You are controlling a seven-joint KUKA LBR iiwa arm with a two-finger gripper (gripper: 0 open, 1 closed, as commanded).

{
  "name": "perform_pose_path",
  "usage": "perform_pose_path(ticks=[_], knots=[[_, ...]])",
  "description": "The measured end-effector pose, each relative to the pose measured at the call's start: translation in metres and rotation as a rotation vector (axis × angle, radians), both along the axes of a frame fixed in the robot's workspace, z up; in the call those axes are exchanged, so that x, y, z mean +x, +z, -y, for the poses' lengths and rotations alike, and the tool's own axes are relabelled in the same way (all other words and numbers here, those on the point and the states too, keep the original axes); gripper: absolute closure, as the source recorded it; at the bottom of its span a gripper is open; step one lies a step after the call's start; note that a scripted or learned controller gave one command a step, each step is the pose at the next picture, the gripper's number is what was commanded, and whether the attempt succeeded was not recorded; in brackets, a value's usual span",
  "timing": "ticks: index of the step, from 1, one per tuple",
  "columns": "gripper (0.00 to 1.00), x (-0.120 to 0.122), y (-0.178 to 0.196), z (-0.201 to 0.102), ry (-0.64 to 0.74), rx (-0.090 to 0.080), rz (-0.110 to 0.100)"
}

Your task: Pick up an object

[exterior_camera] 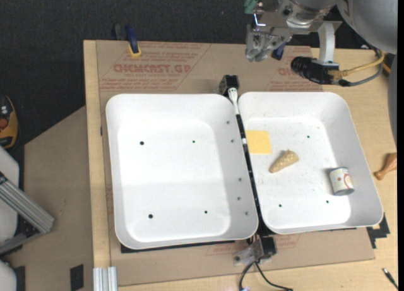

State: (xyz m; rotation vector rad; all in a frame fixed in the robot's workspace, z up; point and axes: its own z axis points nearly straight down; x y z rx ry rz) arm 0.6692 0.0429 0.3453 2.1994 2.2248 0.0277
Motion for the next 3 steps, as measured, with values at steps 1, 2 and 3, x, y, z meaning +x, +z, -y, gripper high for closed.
perform_pose_path(ticks=[1, 2, 3], knots=[[1.0, -0.004, -0.026, -0.105, 0.0, 0.001, -0.021], [1.0, -0.056, 0.015, -0.15, -0.005, -0.001, -0.023], [1.0, -0.102, 0.058, -0.185, -0.005, 0.001, -0.017]])
